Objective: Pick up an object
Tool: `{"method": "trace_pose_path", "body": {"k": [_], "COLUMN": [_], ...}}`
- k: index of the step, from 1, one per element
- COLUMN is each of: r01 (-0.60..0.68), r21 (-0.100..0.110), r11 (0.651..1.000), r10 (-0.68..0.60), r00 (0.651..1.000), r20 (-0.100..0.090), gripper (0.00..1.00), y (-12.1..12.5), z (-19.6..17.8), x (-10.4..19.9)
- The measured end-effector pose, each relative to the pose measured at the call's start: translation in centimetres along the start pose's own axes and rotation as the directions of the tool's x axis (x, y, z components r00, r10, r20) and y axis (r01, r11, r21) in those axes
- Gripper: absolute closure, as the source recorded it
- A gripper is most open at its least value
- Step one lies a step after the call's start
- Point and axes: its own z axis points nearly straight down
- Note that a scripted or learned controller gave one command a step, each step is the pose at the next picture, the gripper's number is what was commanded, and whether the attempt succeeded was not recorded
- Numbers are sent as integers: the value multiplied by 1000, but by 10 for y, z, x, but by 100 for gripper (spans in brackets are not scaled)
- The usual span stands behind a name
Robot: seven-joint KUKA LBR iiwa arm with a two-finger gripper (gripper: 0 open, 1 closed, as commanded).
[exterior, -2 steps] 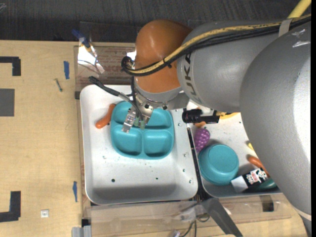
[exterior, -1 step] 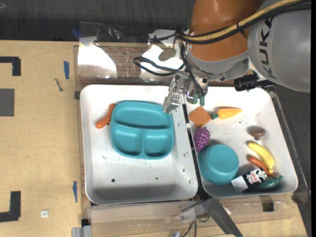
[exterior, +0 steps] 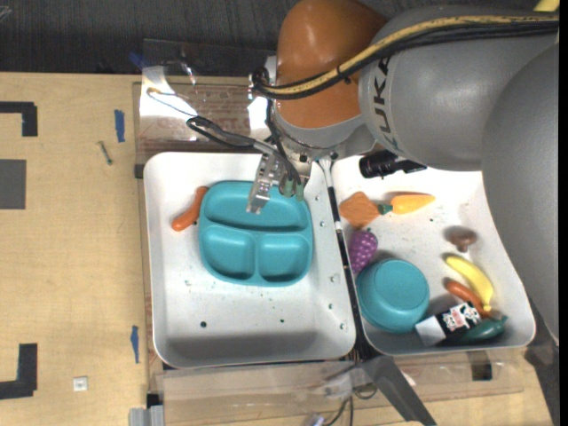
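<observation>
Jaws [exterior: 259, 198] over teal divided tray [exterior: 256, 233], tips near rim; gap betw. them can't tell.

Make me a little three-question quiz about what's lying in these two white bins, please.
1. True or false: the blue divided tray lies in the left bin.
2. Which lies nearest the purple grapes? A) banana B) blue bowl C) orange sausage
3. Fill in: the tool hangs over the tray's ____ compartment (near or far from the camera's bottom edge).

Key:
1. True.
2. B; the bowl sits just below the grapes in the right bin.
3. Far; it is the large upper compartment.
</observation>
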Motion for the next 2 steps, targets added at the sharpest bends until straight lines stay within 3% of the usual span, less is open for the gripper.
{"method": "trace_pose_path", "body": {"k": [1,2], "r01": [-95,-395], "r21": [-7,-2], "r11": [995,919], "r10": [95,395], "r00": [995,919], "r20": [9,2], "gripper": [100,100], "y": [67,56], "z": [-20,38], "x": [-25,39]}}
